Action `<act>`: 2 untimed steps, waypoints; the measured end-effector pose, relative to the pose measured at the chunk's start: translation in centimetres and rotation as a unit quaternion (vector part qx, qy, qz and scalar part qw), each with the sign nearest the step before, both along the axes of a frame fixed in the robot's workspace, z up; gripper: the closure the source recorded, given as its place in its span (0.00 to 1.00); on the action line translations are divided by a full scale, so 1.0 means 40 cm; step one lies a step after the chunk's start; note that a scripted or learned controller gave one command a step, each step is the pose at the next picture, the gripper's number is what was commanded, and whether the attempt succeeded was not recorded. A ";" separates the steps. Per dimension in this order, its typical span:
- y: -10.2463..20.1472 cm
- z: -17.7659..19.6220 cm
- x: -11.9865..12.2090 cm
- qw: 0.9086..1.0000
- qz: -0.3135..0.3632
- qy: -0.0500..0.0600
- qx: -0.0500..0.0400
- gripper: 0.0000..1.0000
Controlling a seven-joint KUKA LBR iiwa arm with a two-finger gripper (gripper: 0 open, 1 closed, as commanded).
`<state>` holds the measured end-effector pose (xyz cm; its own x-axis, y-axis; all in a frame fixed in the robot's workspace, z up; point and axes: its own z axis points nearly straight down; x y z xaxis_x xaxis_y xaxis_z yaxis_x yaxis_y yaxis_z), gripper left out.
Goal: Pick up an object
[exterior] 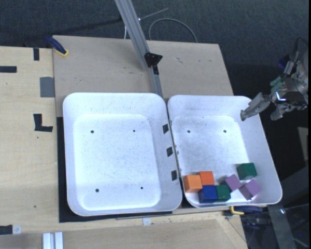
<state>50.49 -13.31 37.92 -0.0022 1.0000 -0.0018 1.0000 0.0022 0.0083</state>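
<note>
At three o'clock, beyond the right white plastic bin's (pixel 259 139) rim, hangs the tool (pixel 249 112); its state I cannot tell. Small coloured blocks (pixel 220 185) cluster at five o'clock.

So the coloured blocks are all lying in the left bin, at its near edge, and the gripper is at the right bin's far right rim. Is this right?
Not quite. The coloured blocks lie in the right bin, not the left bin, as the camera view shows. The rest holds: they sit along its near edge, and the gripper is at that bin's far right rim.
</note>
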 end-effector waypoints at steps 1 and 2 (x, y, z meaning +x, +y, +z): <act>0.114 0.326 -0.056 1.000 0.001 0.000 0.000 0.00; 0.353 0.105 0.006 1.000 0.003 0.008 0.001 0.00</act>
